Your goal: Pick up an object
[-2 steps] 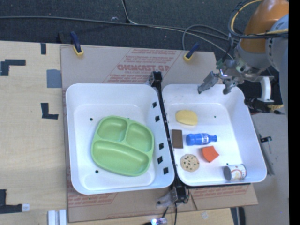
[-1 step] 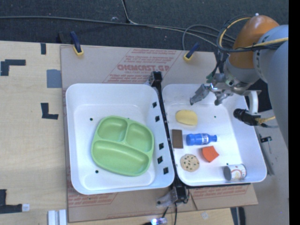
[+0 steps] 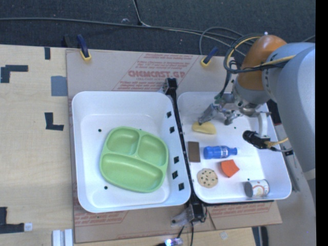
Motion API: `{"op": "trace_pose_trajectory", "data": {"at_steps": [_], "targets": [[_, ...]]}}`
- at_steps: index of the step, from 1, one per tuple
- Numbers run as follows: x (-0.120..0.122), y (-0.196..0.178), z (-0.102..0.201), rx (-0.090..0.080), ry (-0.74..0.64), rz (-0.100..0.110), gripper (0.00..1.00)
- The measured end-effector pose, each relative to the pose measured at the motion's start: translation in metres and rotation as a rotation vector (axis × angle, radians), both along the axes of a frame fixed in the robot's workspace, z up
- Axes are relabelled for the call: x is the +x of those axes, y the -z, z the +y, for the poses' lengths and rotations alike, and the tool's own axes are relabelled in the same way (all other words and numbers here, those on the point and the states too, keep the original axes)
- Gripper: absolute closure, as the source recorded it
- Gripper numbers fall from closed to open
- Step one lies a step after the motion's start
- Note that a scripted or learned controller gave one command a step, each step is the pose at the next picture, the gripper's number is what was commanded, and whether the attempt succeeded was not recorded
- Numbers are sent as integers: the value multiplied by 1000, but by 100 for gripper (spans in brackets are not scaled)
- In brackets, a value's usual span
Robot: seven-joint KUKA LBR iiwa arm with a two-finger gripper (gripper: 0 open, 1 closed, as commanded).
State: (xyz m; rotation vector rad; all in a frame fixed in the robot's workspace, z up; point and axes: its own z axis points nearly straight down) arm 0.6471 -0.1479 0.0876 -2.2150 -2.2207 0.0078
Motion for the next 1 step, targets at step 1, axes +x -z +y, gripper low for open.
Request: {"op": "trace_pose_trajectory", "data": {"at_steps": [1], "targets": [[1,1,0,-2,1,-8,0]]}}
